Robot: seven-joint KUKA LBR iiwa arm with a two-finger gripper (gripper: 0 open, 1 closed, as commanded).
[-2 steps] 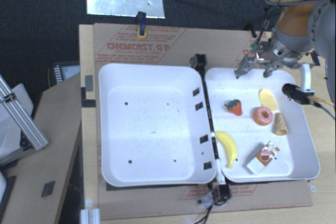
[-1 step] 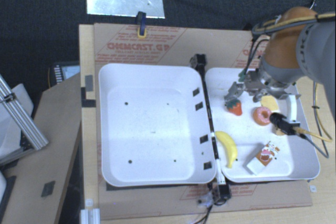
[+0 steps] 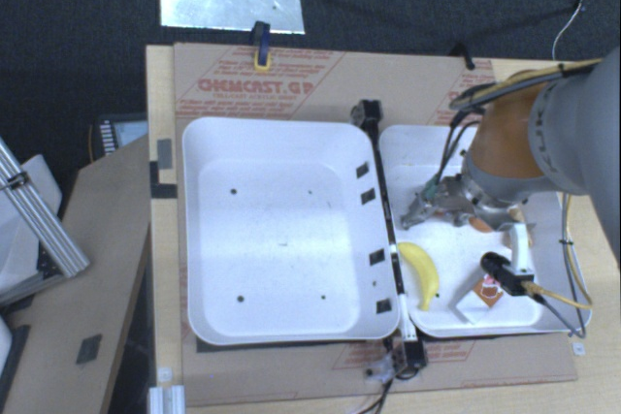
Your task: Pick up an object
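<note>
Hanging over the right bin (image 3: 412,155), the jaws have a banana (image 3: 419,272) near them, toward the front rim; released or clenched, cannot tell

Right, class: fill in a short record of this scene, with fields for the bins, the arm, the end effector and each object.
bins: left bin and right bin, white, side by side
arm: reaches in from the right, over the right bin
end effector: low in the right bin, apart from the banana
banana: lies by the right bin's left wall
box: small, white and orange, at the right bin's near edge
</note>
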